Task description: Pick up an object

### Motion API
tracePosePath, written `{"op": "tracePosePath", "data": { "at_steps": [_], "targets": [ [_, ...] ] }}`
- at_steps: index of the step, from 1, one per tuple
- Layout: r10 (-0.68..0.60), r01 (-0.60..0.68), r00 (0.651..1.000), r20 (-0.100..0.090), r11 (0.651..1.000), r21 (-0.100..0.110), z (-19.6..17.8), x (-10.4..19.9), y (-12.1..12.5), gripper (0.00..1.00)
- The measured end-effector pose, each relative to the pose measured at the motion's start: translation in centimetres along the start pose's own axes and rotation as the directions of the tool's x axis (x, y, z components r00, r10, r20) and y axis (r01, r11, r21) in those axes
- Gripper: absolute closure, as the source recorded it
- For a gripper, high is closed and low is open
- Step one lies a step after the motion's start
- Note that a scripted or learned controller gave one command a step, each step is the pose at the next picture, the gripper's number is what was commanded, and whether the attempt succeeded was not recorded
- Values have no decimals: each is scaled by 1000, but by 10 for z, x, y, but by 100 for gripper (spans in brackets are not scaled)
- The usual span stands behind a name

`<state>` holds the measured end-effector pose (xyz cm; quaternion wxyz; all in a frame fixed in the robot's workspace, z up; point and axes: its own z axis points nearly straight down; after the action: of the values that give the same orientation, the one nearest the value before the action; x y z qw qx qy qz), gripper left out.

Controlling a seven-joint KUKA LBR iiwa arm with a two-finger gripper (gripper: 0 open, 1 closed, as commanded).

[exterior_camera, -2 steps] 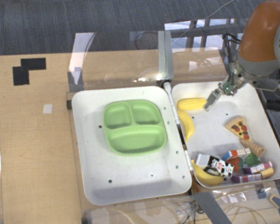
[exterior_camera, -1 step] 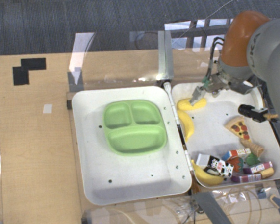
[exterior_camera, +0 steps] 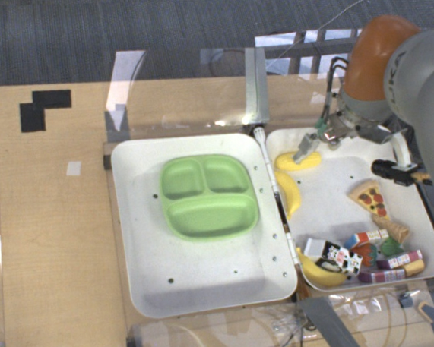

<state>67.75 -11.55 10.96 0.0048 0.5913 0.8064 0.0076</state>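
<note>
A yellow banana [exterior_camera: 288, 179] curves along the far left corner of the right bin [exterior_camera: 333, 209]. My gripper [exterior_camera: 306, 149] hangs right over the banana's upper end, at or just above it; whether it touches the fruit I cannot tell. The grey arm with its orange band [exterior_camera: 370, 55] reaches in from the right. A toy pizza slice [exterior_camera: 370, 197] lies to the right of the bin's middle. A second banana [exterior_camera: 323, 273] rests at the bin's near edge beside a black-and-white patterned piece [exterior_camera: 336, 256].
The left bin [exterior_camera: 152, 278] holds a green divided plate [exterior_camera: 208, 196]. Several small toys crowd the near right corner of the right bin, among them coloured blocks [exterior_camera: 374, 248] and a purple bar [exterior_camera: 398, 270]. A metal divider [exterior_camera: 272, 194] separates the bins.
</note>
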Motion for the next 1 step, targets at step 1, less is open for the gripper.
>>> {"op": "tracePosePath", "data": {
  "at_steps": [1],
  "targets": [
    [47, -47, 999, 0, 999, 0, 2, 1, 0, 0]
  ]
}}
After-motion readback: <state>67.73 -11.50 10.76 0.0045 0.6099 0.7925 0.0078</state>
